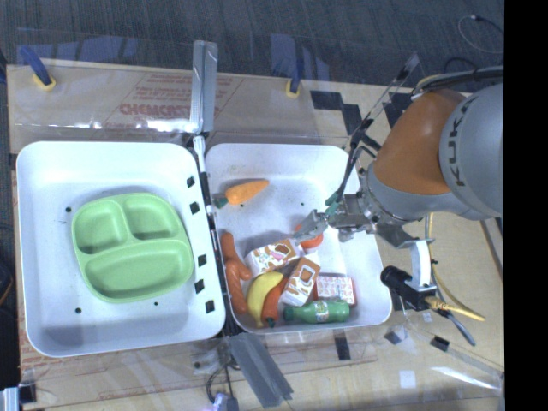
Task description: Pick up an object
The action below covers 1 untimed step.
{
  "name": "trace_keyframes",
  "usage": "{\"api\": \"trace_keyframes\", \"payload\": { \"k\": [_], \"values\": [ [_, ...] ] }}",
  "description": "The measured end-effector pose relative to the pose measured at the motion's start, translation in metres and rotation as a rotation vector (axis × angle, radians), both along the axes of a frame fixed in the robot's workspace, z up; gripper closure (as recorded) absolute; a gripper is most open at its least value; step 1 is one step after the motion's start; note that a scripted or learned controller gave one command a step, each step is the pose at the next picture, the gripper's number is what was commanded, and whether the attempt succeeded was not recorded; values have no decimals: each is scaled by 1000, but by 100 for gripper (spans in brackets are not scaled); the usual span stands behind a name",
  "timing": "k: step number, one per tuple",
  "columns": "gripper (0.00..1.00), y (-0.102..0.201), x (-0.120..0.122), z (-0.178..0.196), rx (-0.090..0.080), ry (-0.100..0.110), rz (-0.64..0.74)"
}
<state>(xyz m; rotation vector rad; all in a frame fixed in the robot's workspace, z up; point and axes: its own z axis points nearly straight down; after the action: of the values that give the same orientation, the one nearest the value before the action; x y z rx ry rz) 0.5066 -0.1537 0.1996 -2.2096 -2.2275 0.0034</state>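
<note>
Camera view: gripper (313, 226) low in right bin (282, 156), over a small red-orange piece (312, 241); finger spread cannot be told. Toy carrot (242, 192) lies apart at upper left, long axis left-right, green top toward the divider. Green tray (131, 247) in left bin.

Landmark: the right bin (282, 154), white and shallow; all places below were relative to it.
Carrot (242, 192): orange with a green stub, lay on its side near the bin's far-left part, apart from the pile.
Banana (261, 291): yellow, curved, lay in the near-left corner.
Sausage (229, 255): orange-red, long, lay along the left wall.
Cartons (272, 255): small white and orange printed boxes, tilted, piled in the near middle.
Red box (335, 288): flat, at the near-right part.
Green bottle (318, 312): lay on its side along the near wall.
</note>
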Motion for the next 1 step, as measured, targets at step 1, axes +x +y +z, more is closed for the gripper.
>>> {"api": "trace_keyframes", "payload": {
  "k": [1],
  "values": [
    [0,13,39,-82,-8,-36,-8]
  ]
}}
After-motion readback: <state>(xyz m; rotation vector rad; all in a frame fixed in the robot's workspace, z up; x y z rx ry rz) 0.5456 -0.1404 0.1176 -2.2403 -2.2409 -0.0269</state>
